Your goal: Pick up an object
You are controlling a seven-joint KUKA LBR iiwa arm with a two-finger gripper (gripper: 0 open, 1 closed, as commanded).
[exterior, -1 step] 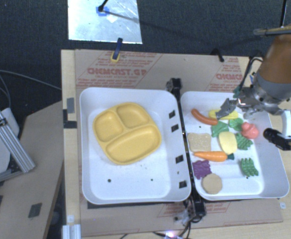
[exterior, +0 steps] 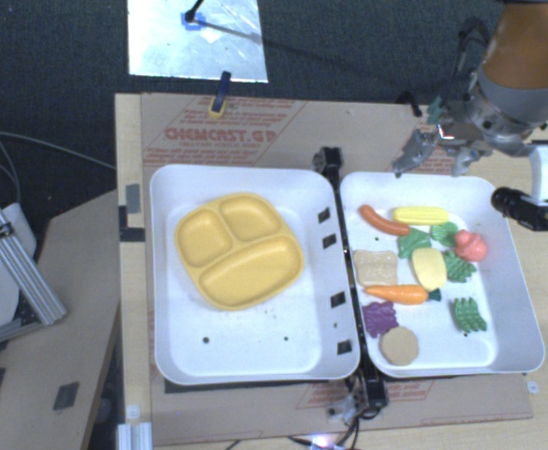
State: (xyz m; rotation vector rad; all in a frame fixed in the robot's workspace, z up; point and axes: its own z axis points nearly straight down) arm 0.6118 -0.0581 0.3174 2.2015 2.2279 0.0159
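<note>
Cut off by the top and right edges: the arm [exterior: 526, 36], only its lower wrist section in frame. Too small and blurred to judge: the finger gap of the tool [exterior: 435, 157]. Partly covered by the yellow piece [exterior: 430, 268]: the green leafy pieces [exterior: 458, 268]. Cropped at the left edge: a metal frame [exterior: 11, 251] and cables. Illegible in part: print on the cardboard [exterior: 222, 134].

Red print on the brown cardboard sheet [exterior: 255, 129] under the bins, along its far edge, reads roughly "CHEMCAST GP"; the last letters are blurred. More red lettering at the sheet's near edge, below the right bin, is too small to read.
</note>
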